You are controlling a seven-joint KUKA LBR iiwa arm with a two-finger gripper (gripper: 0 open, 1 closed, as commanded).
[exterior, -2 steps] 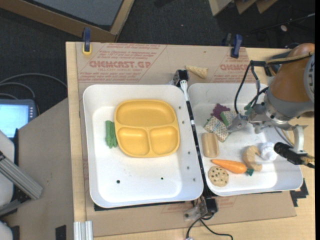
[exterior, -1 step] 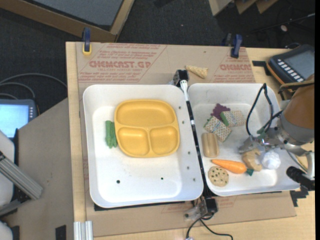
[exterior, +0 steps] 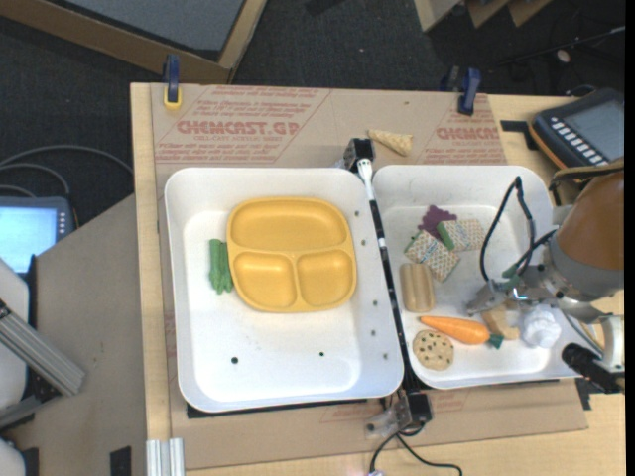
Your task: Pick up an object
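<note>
Over the right bin (exterior: 397, 181): the end effector (exterior: 501, 300) hovers by a carrot (exterior: 454, 329).
Left to right: cookie (exterior: 433, 348), carrot, end effector, its opening impossible to tell. Crowded neighbours could deflect a grasp, judging by the clutter.

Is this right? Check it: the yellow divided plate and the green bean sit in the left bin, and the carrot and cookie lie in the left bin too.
Not quite. The camera view shows the yellow divided plate and green bean in the left bin, but the carrot and cookie lie in the right bin, near its front edge.
</note>
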